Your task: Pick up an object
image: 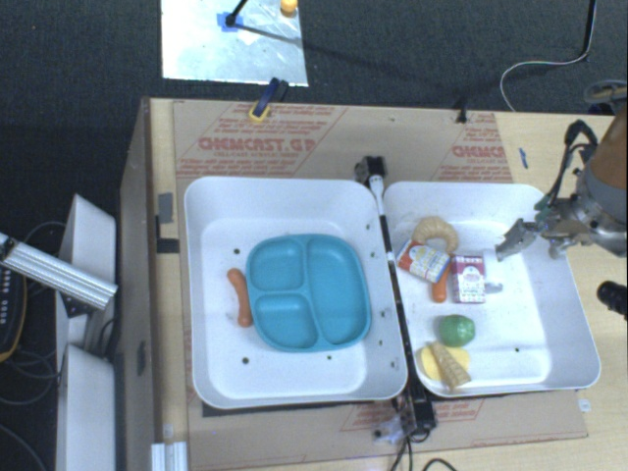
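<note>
Claw (522, 235) hovers over right bin (564, 307) (seemingly empty-handed).

1. Your arm (601, 180) comes in from the right edge of the camera view, grey, with a patch of its orange band showing at the upper right.
2. Your wrist sits low and angles leftward, with dark cabling looped above it.
3. Your gripper (520, 235) points left and slightly down.
4. Its fingers are too indistinct for you to judge their spacing.
</note>
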Controlling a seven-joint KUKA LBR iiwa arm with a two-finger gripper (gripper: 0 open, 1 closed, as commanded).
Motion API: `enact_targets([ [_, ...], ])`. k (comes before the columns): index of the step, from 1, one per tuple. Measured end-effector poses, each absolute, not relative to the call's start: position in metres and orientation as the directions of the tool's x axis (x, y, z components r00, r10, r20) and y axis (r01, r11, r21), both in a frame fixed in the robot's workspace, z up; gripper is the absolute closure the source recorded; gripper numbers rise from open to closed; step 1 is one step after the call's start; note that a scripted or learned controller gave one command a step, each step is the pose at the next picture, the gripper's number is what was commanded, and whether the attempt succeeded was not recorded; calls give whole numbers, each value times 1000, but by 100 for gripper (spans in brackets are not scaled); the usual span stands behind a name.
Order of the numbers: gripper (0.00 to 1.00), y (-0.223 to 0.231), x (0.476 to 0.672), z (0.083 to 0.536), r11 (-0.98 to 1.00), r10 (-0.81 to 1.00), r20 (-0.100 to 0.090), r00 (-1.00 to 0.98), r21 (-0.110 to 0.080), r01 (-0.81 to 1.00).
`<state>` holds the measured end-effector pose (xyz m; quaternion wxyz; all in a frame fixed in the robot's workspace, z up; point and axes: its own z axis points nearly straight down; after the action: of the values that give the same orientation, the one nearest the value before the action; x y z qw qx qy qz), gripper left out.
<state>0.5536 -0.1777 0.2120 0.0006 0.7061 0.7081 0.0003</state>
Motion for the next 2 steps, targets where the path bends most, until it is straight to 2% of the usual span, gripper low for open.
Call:
enact_targets([
  [1,0,-118,512,146,3,1000,1,-3,0,1000],
  [2,0,-89,487,84,1,1000,0,-1,1,1000],
])
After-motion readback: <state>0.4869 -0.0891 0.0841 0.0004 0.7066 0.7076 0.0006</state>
